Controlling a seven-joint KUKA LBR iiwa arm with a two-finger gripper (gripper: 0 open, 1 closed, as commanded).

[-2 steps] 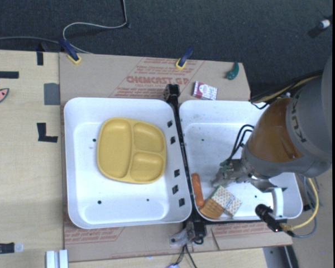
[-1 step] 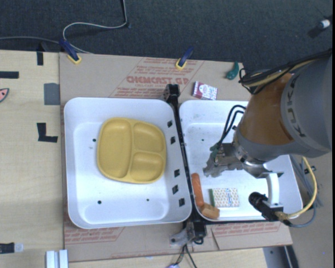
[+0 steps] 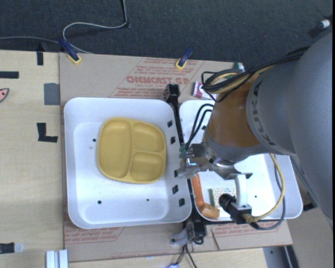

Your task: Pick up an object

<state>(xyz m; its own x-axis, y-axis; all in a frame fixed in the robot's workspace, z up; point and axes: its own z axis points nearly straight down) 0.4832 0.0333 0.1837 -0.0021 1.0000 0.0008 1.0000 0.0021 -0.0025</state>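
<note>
The arm (image 3: 268, 116) is stretched in from the right, bent low over the right bin (image 3: 287, 202), wrist above a carrot (image 3: 197, 187); finger state cannot be told

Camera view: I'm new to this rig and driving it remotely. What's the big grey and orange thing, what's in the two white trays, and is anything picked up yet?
You are looking down at a slant from one fixed camera above the bench. The large grey and orange shape is the robot arm, reaching in from the right over the right bin. The left bin holds a yellow divided plate. In the right bin, near its left wall, lie an orange stick-like item and a small orange piece. The arm covers its gripper, so I cannot tell whether anything is held.
</note>
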